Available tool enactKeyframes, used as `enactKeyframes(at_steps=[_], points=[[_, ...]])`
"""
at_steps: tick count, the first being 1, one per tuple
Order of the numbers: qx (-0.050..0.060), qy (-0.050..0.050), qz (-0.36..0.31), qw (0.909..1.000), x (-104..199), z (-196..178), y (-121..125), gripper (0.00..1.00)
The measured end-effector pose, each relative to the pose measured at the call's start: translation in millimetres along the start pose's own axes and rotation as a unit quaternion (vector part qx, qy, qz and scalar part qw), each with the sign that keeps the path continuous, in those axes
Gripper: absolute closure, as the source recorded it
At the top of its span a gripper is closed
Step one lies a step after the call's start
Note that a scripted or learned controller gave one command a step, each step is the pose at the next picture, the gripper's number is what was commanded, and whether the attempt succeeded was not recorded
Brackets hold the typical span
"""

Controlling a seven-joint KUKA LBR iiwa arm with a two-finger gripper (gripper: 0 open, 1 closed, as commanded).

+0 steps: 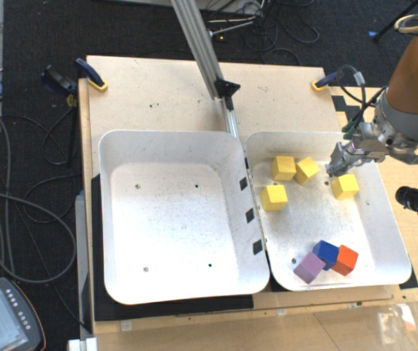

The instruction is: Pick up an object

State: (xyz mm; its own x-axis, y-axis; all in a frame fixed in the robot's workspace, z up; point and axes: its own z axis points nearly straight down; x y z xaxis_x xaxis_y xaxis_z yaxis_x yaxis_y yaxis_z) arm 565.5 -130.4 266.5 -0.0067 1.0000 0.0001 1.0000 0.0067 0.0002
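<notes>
Pincer [338, 168] tips obscured (yellow block [346, 186] adjacent).

we see even, bright overhead light; the two white bins [172, 210] glare slightly and wash out along their rims. blocks cast short soft shadows. the dark floor [26, 159] around the bench stays dim. focus is mildly soft throughout, grainier toward the corners.

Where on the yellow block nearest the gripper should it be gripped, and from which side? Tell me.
Probably take the yellow block across two opposite flat side faces, coming straight down from above. It sits apart from the other yellow blocks in the right bin, so both sides look free, and the gripper is at its upper left edge.
</notes>
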Motion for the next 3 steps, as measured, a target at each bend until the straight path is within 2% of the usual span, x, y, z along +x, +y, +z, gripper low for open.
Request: enactKeyframes(at_steps=[2,3], points=[[0.0,0.001,-0.001,1.0,109.7,6.0,3.4,1.0],[0.001,0.001,-0.001,1.0,160.2,14.5,-12.9,1.0]])
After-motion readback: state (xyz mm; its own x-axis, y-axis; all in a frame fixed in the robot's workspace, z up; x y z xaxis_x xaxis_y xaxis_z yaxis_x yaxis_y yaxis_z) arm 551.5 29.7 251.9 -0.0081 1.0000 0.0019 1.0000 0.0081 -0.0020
